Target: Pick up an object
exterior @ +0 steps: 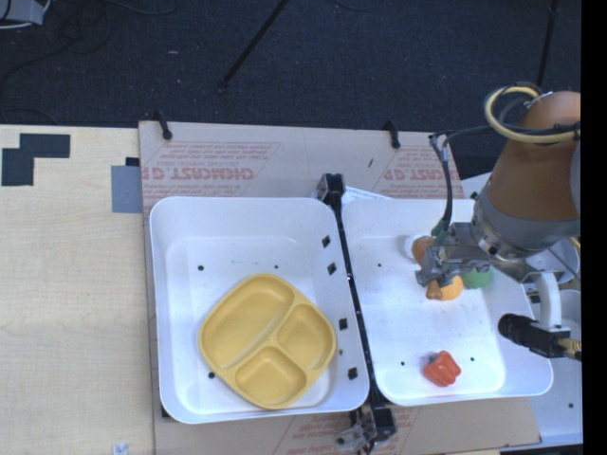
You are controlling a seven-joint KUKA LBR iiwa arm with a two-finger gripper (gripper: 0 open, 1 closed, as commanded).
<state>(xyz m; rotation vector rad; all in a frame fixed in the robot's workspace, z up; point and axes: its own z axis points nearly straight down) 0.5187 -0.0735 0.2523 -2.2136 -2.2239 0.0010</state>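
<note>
In the right bin, the jaws are set low over an orange toy. How they stand cannot be told. A firm grip is judged needed next, then a lift.

We see a small orange object at three o'clock in the right bin, and a red pepper-like piece at five o'clock.

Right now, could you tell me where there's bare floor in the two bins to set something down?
Left bin: bare strip behind the yellow divided plate. Right bin: open floor between the centre divider and the red pepper. Crowded near the gripper, over the orange and green items.
</note>
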